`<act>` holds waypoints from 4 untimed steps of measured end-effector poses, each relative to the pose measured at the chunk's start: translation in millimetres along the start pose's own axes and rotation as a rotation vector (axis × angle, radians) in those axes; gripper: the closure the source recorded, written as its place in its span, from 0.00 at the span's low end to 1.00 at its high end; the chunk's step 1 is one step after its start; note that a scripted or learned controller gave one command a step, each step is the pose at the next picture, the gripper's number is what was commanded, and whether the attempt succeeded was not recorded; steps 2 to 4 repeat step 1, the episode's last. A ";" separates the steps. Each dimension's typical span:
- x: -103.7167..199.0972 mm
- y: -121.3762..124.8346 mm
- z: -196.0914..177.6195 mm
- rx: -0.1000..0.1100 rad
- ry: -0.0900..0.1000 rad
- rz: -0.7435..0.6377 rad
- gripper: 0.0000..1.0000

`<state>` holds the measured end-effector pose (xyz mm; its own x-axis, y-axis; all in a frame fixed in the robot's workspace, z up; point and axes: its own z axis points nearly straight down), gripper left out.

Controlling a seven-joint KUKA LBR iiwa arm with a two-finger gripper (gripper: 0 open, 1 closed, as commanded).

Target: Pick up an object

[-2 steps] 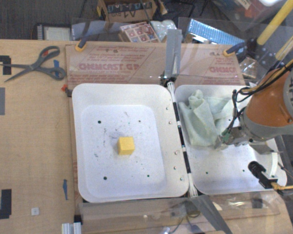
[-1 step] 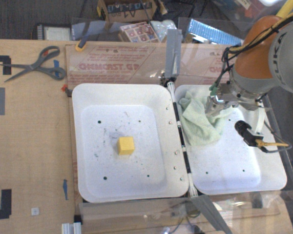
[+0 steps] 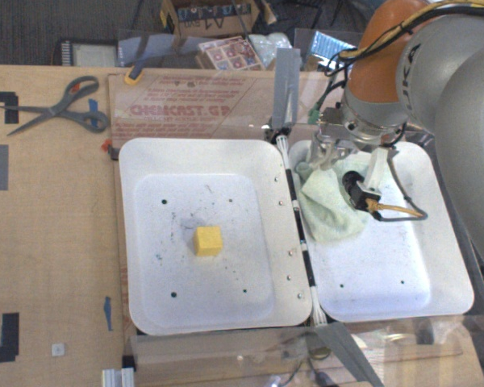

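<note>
Cluttered shelving and cables run behind your bench, and on the brown board far to the gripper's left lie a pair of scissors (image 3: 60, 108). Moving rightward, you meet the left bin (image 3: 145, 168), where a small yellow block (image 3: 209, 241) sits alone near the middle, well to the left of the gripper and lower in the view. Past the hinge between the trays comes the right bin (image 3: 436, 297), and there the pale green cloth (image 3: 329, 206) lies crumpled against the upper left corner, directly under the gripper (image 3: 348, 161).

You are at the reach-and-grasp step: the gripper hangs low over the cloth's upper edge and seems to touch it, but you cannot tell from this angle how it is set, because the wrist and a black cable fitting cover the tips. Nothing reads as lifted yet.

Your next move, as I judge it, calls for a firm pinch on a raised fold, then a straight lift clear of the bin wall just beside it.
</note>
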<state>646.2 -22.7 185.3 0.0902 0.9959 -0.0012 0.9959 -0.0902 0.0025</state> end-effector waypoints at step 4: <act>2.4 -2.4 -0.1 0.004 0.001 -0.224 1.00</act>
